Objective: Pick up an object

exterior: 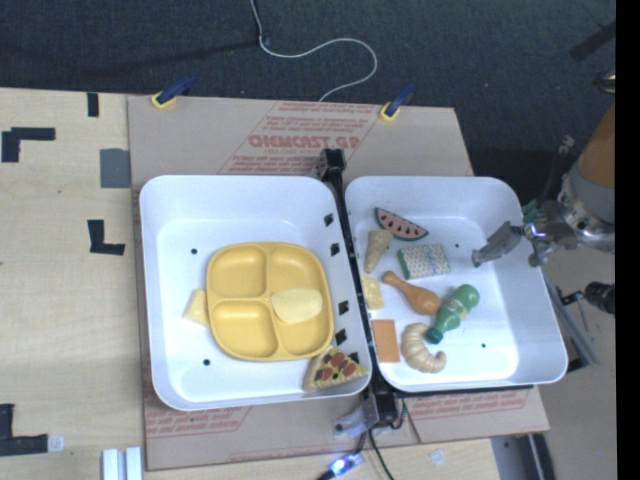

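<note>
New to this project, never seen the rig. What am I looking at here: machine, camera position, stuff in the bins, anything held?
One fixed camera looks down at a slant on a bench with two shallow white bins. The grey arm reaches in from the right; its gripper hangs over the right bin's right side, with nothing visibly held.

The left bin holds a yellow divided plate with a pale yellow piece in one compartment, and a toy pizza slice by the bin's near corner.

The right bin holds toy food: a watermelon slice, a green bottle, a croissant, a drumstick, and a few smaller pieces.
</note>
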